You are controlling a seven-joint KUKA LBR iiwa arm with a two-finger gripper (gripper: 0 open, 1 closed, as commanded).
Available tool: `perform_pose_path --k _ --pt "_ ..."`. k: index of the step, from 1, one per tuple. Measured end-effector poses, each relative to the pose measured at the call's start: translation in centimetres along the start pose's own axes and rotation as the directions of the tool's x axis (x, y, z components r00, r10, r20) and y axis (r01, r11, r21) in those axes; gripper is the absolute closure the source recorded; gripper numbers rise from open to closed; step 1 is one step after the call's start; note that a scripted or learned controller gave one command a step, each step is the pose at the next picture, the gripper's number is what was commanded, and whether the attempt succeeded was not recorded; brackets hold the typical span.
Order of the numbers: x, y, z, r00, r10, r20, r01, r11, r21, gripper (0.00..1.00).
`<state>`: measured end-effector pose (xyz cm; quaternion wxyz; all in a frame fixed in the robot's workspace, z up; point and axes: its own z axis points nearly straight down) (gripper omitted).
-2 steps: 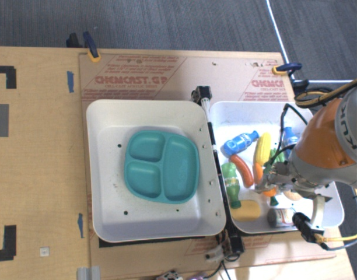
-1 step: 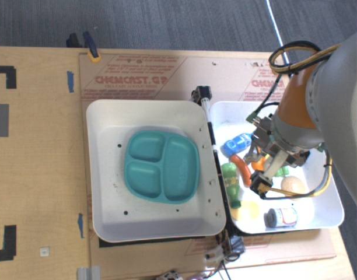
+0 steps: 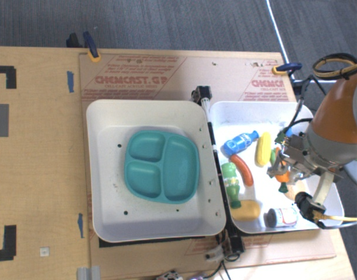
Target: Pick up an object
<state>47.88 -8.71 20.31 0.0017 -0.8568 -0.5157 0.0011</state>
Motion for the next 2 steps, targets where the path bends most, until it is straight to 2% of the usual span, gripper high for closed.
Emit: perform_pose_path --k 1,2 --pt "-2.2 1.4 11.7 0.988 -0.156 -0.001 0.156 0.988 -0.007 1.0" --pt "2.5 -1.2 -0.1 0.999 0.051 -0.001 -0.051 0.999 -0.003 1.0"
